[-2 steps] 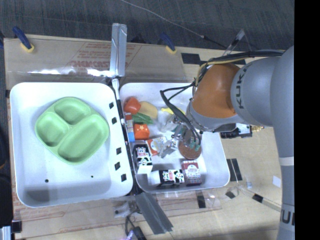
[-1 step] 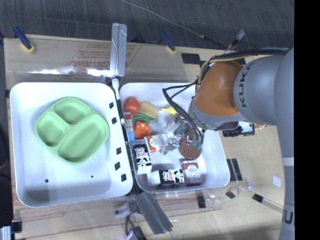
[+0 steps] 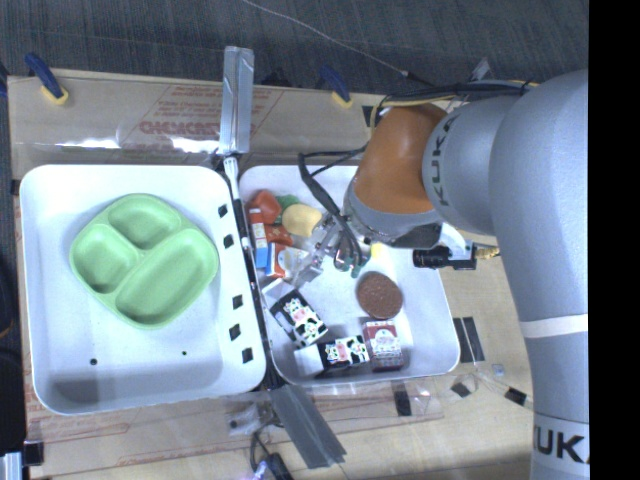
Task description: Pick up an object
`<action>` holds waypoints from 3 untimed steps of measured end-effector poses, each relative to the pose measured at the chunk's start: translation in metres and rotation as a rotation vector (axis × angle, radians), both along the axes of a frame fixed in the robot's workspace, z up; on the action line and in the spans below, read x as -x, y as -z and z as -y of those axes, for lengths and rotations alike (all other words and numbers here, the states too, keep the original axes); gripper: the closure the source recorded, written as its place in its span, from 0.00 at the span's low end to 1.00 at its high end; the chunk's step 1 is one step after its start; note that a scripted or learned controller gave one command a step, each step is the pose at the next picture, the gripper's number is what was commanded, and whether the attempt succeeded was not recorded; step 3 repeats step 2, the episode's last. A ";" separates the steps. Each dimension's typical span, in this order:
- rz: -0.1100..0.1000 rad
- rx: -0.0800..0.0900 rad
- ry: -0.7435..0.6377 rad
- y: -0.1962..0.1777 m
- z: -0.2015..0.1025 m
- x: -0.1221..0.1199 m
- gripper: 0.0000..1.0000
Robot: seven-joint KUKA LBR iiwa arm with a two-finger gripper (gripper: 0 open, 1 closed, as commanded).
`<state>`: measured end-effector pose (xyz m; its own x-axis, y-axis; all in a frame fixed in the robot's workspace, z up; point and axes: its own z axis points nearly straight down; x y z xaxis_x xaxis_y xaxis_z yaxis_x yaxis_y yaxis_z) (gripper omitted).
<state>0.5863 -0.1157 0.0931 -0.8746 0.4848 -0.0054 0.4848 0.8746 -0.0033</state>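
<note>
Going leftmost, left bin [image 3: 40,268]: holds a green divided plate [image 3: 145,258].
Right bin [image 3: 440,313]: small items crowd its left and front.
Items: red packet [image 3: 264,208], yellow lump [image 3: 302,218], two cow-print cartons [image 3: 303,320] and [image 3: 343,352], brown disc [image 3: 380,294], red box [image 3: 385,344].
Gripper [image 3: 318,253]: low over the right bin's left side, just beside the yellow lump; finger spread cannot be told.
Arm [image 3: 500,158]: enters from the right.

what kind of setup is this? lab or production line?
Most likely a robotics lab test bench, not a production line. Two white bins sit side by side on cardboard held down by clamps. The right bin holds toy food and small cartons, and a divided green plate lies in the left.
</note>
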 end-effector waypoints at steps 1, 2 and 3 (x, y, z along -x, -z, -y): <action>-0.007 -0.001 0.259 0.001 -0.022 -0.045 1.00; 0.007 -0.009 0.286 -0.104 -0.135 -0.049 1.00; 0.007 -0.009 0.286 -0.104 -0.135 -0.049 1.00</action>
